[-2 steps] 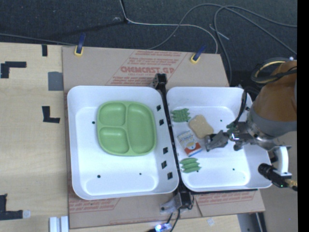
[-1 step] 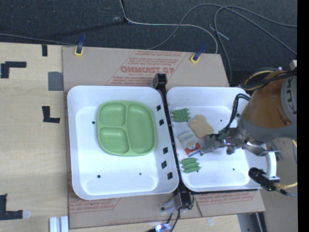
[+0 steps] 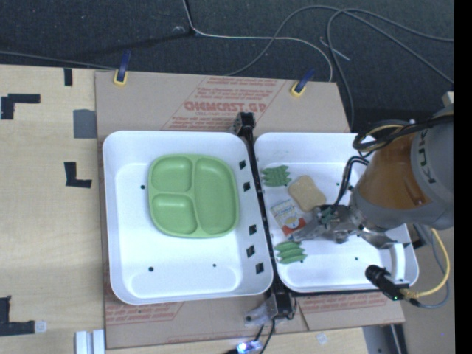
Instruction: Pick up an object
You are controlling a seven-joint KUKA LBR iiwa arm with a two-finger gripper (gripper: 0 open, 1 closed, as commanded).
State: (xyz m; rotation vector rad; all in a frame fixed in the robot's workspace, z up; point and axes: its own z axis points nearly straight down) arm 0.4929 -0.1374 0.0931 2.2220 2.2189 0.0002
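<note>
Down in the right-hand shallow white bin (image 3: 383, 268): grey arm with orange band (image 3: 402, 179), reaching in from the right. Two-finger gripper (image 3: 313, 223) low among the small items near the bin's left side; spread of the jaws not discernible, nor any grasp. Just beside its tip: small white packet with red print (image 3: 285, 212). Tan bread-like piece (image 3: 307, 192) above it, green leafy toy (image 3: 276, 175) further up, another green piece (image 3: 290, 252) below. Left white bin (image 3: 118, 220): light green three-compartment plastic plate (image 3: 194, 195), lying flat
</note>
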